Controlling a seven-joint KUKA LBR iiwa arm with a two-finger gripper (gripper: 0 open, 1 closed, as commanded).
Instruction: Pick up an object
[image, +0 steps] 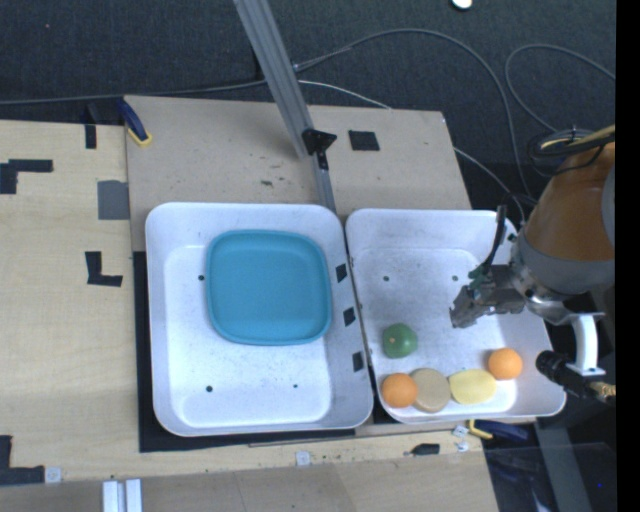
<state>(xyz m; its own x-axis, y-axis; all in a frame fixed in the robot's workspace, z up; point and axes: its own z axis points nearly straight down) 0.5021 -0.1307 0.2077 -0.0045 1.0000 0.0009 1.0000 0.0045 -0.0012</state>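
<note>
Fingers (467, 312) low over the right bin (420, 232), grip state unclear.
Green ball (400, 340) just left; two oranges (399, 389), tan disc (431, 389), yellow piece (472, 386) below; blue plate (268, 286) in left bin (180, 400).

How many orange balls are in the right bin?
2: one orange ball at the front-left corner beside the tan piece, another further right, past the yellow piece. The arm may hide more.

My arm (570, 225) reaches in from the right, its orange band showing above the grey wrist. The wrist bends down and leftward, carrying my gripper (468, 312) low and tilted at a slant. The dark fingers point down and to the left, too blurred to read their spacing.
</note>
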